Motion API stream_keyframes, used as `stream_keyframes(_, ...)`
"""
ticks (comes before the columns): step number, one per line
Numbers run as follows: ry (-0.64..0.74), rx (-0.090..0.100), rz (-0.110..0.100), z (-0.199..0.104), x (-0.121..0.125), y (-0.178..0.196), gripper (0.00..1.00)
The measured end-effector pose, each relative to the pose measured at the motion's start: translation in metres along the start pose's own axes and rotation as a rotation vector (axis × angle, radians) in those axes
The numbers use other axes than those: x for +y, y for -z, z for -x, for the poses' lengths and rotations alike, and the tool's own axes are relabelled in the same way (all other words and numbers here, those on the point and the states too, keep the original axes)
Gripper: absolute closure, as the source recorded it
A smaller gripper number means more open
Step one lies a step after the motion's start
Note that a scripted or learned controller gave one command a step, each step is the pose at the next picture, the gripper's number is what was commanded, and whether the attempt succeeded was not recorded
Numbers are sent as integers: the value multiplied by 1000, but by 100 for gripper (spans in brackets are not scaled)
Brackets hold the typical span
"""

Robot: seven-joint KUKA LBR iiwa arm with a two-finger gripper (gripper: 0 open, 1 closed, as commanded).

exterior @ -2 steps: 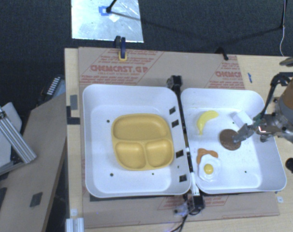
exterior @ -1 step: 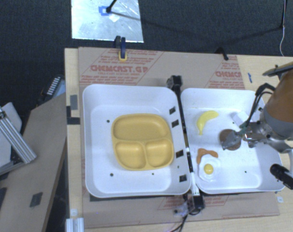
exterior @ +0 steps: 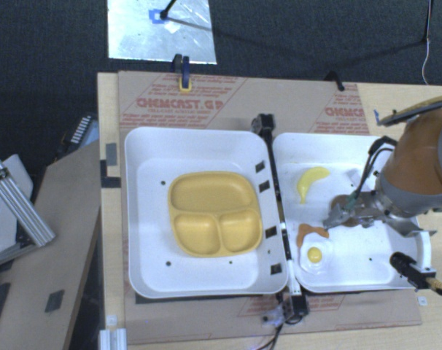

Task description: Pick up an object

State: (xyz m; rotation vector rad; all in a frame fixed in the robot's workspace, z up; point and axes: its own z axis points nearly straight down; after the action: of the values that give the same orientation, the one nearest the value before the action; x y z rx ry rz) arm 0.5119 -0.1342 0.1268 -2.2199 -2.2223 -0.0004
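A toy fried egg (exterior: 315, 254) lies near the front-left corner of the right bin (exterior: 352, 146), with an orange piece (exterior: 311, 232) touching it just behind. A yellow banana (exterior: 311, 180) lies further back. The tool (exterior: 342, 214) hangs low just right of the orange piece; its opening cannot be told. A yellow divided plate (exterior: 211, 214) sits in the left bin (exterior: 148, 195).

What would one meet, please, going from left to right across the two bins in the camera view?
Left bin → yellow tray → right bin → banana → gripper
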Motion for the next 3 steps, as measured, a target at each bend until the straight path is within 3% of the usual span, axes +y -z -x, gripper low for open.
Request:
stream_keyframes(1,0,-1,3,1,0,12,100)
stream_keyframes(3,3,-2,7,8,-6,115,100)
